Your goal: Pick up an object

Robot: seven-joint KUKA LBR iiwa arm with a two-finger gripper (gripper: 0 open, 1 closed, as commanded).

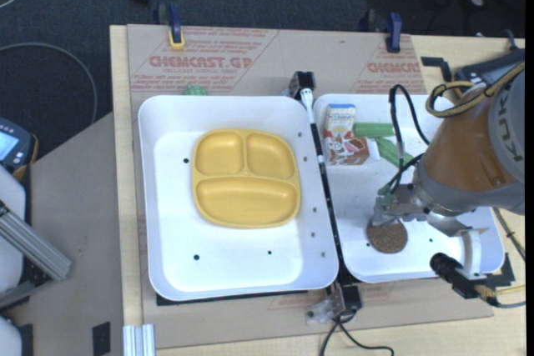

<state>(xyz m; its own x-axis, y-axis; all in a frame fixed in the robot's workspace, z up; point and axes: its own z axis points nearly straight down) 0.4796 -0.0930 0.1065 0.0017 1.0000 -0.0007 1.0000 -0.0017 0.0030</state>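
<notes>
At the desk's (133,204) near edge, at 6 o'clock, a black clip (347,296) sits where the two bins meet, with a cable trailing off below it. The left bin (167,263) has bare white floor along its near and left sides; a yellow tray (246,178) with three compartments lies in its middle, clear of every wall. The right bin (367,267) is more crowded. A brown disc (388,238) lies flat near its near wall, at about 5 o'clock in the view, with a strip of bare floor between it and the shared rim to the left. The gripper (390,208) hangs directly above the disc's far edge; whether it touches the disc cannot be told, and the fingers are too dark and small to tell if they are spread or pressed together. The arm (471,154) comes in from 3 o'clock, its orange band bulging over the right half of this bin and hiding the floor there, with cables looping above it. Farther back, a small carton (342,133) lies near the far left corner, and a green piece (377,137) lies just beside it at its right. At the far desk edge, two clamps (175,25) hold the board at 11 and 1 o'clock.
</notes>
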